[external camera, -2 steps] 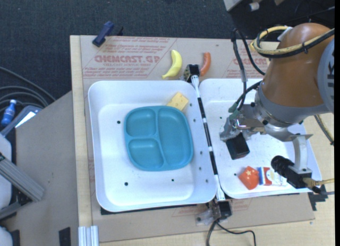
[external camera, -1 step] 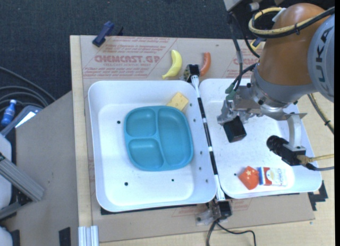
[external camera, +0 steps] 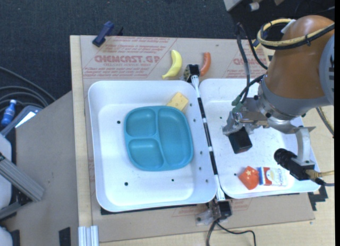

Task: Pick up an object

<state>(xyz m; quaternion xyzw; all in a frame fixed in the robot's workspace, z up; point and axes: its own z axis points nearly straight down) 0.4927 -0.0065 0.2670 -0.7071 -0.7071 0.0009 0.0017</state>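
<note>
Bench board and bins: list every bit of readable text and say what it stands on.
"CHEMCAST GP" in red, repeated across the brown board behind the bins; smaller lines around it too blurred to read.
Red and white packet in the right bin: has print, too small to read.
Nothing legible on the blue plate, the left bin, or the arm.

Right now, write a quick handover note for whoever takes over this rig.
Gripper: low over the right bin; finger state unclear, nothing seen held.
Right bin: red object and white packet near the front edge.
Left bin: blue plate, yellow block behind it.
Banana and orange piece lie outside the bins.
Done: no pick visible.
Left: pick up an object.
</note>
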